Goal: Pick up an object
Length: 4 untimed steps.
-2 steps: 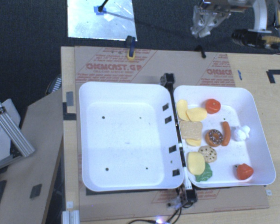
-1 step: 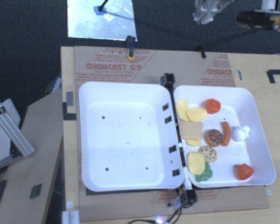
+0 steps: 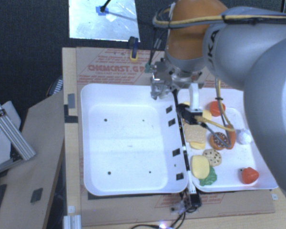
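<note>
Your gripper hangs at the far rim, over the seam between the two bins; you cannot tell whether it is open or closed. The tan square toy bread slice lies at its five o'clock, flat in the right shallow white bin.

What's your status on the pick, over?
Status: pincer above left bin far rim, no item seen in it. In right bin: cracker, cookie, red piece. Grey arm overhangs that bin.

What we see lying loose in the right bin
We see a tan cracker flat by the left wall, a cookie and yellow piece nearer, a green leaf nearest, and a red tomato at the near right.
</note>
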Tool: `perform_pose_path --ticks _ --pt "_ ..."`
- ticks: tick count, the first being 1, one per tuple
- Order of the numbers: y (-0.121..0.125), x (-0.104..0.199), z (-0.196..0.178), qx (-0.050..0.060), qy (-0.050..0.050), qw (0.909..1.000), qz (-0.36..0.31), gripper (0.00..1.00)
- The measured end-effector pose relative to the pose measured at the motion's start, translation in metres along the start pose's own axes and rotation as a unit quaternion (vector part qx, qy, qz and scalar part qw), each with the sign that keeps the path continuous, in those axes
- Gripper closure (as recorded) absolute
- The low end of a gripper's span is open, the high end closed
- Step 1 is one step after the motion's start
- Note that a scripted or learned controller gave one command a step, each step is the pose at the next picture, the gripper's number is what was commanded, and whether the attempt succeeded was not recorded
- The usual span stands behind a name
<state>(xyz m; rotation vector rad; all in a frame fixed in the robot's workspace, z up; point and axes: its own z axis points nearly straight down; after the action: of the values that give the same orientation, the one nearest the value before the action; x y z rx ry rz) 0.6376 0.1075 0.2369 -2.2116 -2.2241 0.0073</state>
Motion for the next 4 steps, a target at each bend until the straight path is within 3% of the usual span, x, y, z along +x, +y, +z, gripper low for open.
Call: perform_pose_path --ticks 1,2,3,4 --pt "0.03 0.077 -0.005 -0.006 0.001 1.0 -0.002 1.0" --pt "0.032 0.13 -0.019 -0.006 0.001 1.0 -0.001 1.0" --pt "0.031 0.127 -0.18 -0.012 0.003 0.9999 0.0 1.0" --pt "0.028 0.127 -0.308 -0.011 0.002 0.9999 -0.001 1.0"
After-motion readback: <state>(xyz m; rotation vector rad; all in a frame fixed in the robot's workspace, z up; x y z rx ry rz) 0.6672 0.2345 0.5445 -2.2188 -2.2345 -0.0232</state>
